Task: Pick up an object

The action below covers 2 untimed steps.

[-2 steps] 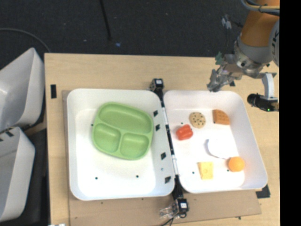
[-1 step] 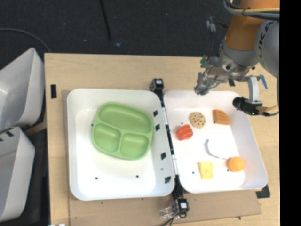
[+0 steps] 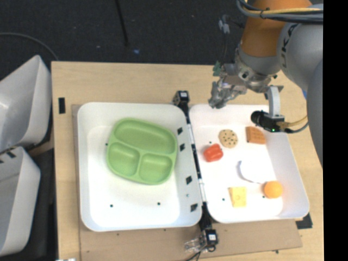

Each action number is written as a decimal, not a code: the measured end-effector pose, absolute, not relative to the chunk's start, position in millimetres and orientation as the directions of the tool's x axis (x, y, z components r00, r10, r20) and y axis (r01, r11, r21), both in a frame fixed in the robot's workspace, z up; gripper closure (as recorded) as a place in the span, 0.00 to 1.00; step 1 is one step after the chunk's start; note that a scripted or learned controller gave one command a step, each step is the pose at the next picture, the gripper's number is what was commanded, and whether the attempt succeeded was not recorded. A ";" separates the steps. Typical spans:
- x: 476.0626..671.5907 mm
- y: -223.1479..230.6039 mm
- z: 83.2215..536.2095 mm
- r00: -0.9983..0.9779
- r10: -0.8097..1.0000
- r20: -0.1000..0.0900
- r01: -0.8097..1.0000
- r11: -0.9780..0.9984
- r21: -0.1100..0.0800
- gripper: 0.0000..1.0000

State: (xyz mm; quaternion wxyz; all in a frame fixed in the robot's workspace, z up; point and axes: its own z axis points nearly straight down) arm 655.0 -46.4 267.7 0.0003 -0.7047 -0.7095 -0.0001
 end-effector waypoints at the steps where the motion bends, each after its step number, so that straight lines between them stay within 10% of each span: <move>1: 656.4 5.4 272.0 -0.007 1.000 0.001 1.000 0.007 0.002 1.00; 2: 656.3 53.3 272.3 -0.007 1.000 0.001 1.000 0.007 0.003 1.00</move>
